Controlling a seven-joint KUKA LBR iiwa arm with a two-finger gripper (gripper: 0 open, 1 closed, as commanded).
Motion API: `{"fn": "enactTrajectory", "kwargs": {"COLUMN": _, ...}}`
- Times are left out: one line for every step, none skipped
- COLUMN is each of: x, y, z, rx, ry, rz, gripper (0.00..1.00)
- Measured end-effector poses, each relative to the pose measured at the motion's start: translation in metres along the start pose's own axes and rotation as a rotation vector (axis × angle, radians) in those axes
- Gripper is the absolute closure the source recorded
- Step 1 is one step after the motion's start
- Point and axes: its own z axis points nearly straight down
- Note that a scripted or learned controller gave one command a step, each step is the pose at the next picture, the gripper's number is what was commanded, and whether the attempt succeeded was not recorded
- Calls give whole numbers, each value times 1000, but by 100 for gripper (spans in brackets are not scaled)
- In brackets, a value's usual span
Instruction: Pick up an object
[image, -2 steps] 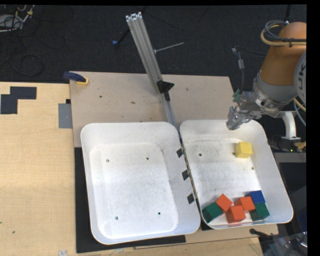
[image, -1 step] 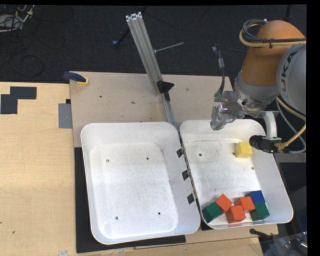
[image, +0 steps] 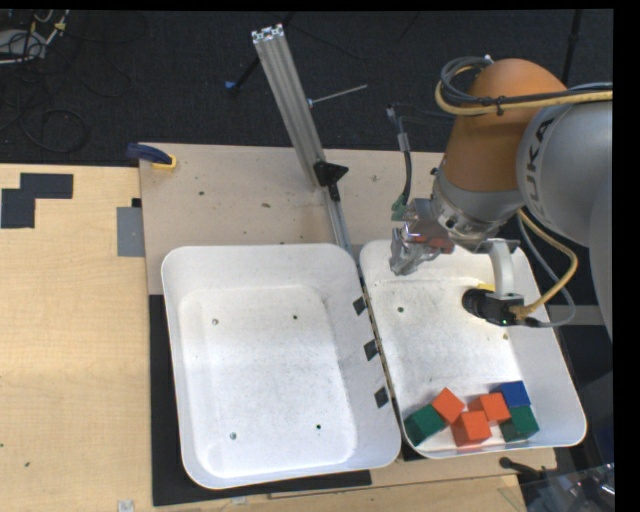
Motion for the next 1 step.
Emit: {"fn": "enactTrajectory", "kwargs": {"x": 41, "y": -7, "z": 3, "rx": -1, "ry": 0, "rz": 0, "gripper": 100}}
